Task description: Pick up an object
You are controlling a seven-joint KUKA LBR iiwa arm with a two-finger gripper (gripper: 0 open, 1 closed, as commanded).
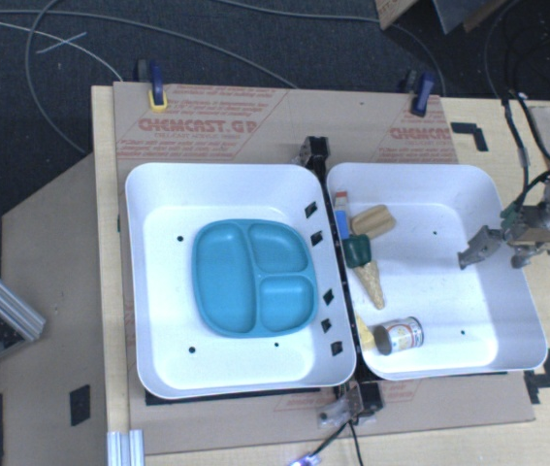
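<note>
My gripper [498, 254] hangs over the right rim of the right bin [469, 187], open, with nothing between its fingers. Several small objects lie along that bin's left side, well away from the gripper. They are a blue and white tube [340, 217], a tan block [372, 222], a dark green piece [357, 251], a tan cone [372, 282], a small can [400, 336] on its side and a yellow bit [364, 334].
The left bin [158, 260] holds a blue divided plate [255, 277]. Black clips line the seam between the bins [325, 260]. Cables [522, 134] run down by the arm at the right. Clamps [158, 93] hold the board at the back.
</note>
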